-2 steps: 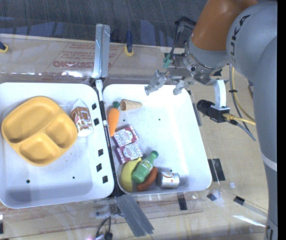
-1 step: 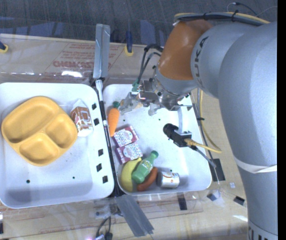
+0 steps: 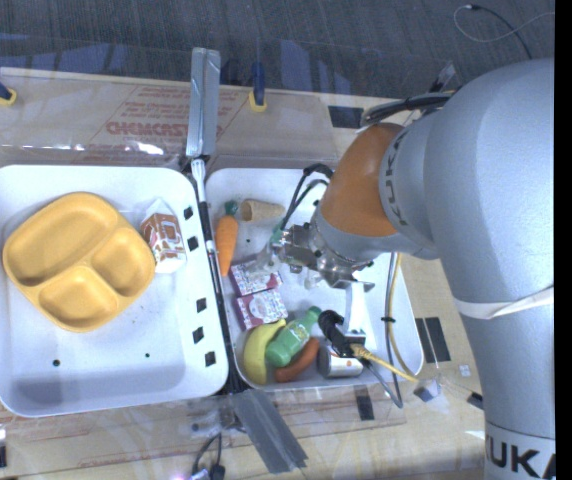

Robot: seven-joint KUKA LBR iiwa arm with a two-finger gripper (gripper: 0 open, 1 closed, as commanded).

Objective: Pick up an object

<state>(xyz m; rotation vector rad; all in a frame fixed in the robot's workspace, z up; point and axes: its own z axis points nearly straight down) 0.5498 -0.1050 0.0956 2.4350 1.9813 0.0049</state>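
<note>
Two bins (image 3: 6,368) — perhaps two carrots (image 3: 225,243)

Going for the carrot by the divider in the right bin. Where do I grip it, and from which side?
Probably grip the carrot across its thick middle, coming straight down from above. It lies lengthwise along the right bin's left wall, green end up-frame, so close the fingers across its width; the wall side looks tight, the packets sit below-right.

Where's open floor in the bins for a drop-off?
Left bin: bare along the near edge, below the yellow tray and carton. Right bin: crowded with carrot, packets, green bottle and banana, under the arm.
</note>
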